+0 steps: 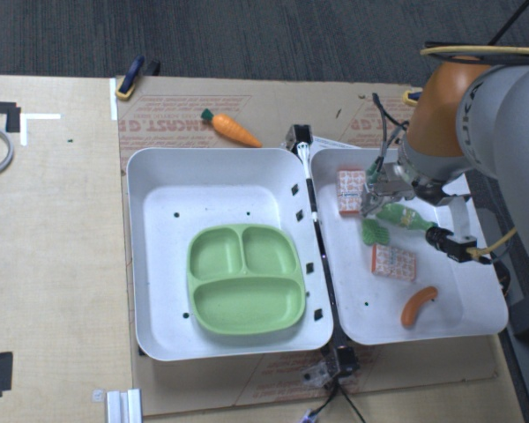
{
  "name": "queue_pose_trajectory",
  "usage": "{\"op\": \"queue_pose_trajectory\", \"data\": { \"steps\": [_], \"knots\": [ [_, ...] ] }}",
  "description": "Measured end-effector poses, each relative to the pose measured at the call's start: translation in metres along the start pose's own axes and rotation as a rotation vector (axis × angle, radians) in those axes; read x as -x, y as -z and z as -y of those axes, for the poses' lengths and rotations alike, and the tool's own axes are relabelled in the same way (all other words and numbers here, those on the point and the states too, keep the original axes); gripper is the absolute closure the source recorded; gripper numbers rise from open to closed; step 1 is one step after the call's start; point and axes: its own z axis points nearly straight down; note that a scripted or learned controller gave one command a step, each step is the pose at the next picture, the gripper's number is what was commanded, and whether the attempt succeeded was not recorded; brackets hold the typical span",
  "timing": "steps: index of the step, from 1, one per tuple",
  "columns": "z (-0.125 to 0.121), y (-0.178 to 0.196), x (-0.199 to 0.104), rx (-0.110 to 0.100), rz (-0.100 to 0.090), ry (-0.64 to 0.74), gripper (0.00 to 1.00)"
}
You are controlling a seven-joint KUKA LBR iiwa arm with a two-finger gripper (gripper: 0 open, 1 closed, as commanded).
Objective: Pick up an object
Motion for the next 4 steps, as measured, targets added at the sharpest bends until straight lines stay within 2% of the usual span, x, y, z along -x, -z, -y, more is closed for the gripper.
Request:
{"op": "queue_pose_trajectory", "data": {
  "steps": [1, 2, 3, 4],
  "knots": [
    [0.000, 0.000, 0.000, 0.000, 0.000, 0.000, 0.00],
    [-0.047, 0.090, -0.075, 0.004, 0.002, 0.161, 0.00],
    [0.019, 0.090, -0.093, 0.001, 0.000, 0.191, 0.00],
    [0.092, 0.090, -0.069, 0.002, 0.000, 0.540, 0.00]
  ]
}}
